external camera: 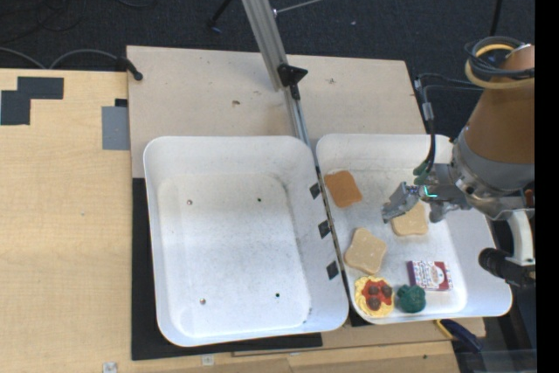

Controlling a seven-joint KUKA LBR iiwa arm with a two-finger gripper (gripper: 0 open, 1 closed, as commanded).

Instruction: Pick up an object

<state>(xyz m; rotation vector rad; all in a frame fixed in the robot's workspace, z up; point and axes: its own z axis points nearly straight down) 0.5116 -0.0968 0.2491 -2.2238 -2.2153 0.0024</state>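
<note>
From above, the gripper [409, 203] hangs low in the right bin [384, 155], its jaws spread apart and holding nothing, just left of a pale bread slice [410, 224] lying flat, roughly square, with no clear long axis. A brown toast [342, 188] lies farther left; another bread piece [366, 252] nearer the front.

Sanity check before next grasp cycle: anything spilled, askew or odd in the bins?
Nothing stands out. All items lie loose inside the right bin: brown toast, two pale bread pieces, pizza toy, green object, small packet. The gripper hovers beside one bread piece.
</note>
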